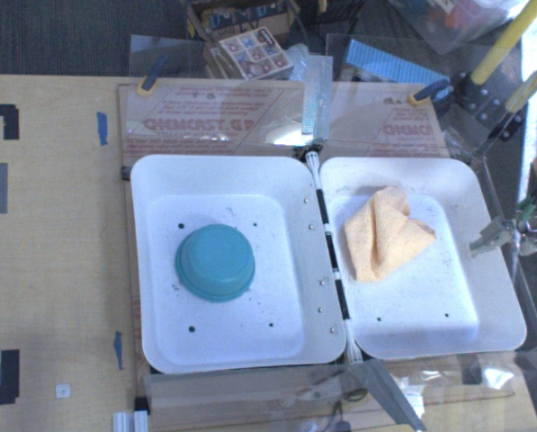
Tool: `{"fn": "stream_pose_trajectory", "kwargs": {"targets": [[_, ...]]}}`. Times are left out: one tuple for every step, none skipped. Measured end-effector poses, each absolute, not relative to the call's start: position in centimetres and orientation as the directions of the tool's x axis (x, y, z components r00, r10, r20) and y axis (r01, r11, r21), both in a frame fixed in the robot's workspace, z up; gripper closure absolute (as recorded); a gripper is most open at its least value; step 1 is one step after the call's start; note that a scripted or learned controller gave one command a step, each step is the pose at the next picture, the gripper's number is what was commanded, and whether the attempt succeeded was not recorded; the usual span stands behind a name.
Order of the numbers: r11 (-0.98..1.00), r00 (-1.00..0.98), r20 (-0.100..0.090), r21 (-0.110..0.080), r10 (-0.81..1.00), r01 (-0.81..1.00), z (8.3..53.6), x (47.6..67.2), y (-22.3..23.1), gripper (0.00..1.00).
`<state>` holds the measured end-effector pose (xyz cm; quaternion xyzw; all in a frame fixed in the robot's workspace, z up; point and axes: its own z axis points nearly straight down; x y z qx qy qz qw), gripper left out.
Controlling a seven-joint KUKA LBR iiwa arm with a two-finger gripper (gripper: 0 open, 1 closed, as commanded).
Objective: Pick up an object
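Observation:
A teal bowl [216, 261] lies upside down in the left white bin [160, 196], a little left of its middle. A crumpled pale-orange cloth [387, 232] lies in the right white bin [457, 322], in its upper left part and close to the divide between the bins.
The bins sit side by side, joined at a hinge strip [326, 259]. A grey metal bracket [495, 236] pokes over the right bin's right rim. Clear plastic sheets [214, 120], boxes and yellow bars [511, 30] crowd the far side. Wooden benchtop [43, 268] lies to the left.

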<state>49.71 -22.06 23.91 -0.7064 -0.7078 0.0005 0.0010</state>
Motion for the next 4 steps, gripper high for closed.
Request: {"fn": "stream_pose_trajectory", "kwargs": {"targets": [[0.257,-0.257,0.002,-0.002,0.966,0.966,17.3,53.7,-16.4,0.00],[0.437,-0.437,-0.009,0.012,0.899,0.899,9.3,59.0,-12.1,0.00],[0.434,-0.434,-0.010,0.017,0.901,0.901,10.4,59.1,-12.1,1.00],[0.270,-0.270,-0.002,0.000,0.963,0.963,18.4,63.3,-4.6,1.00]]}}
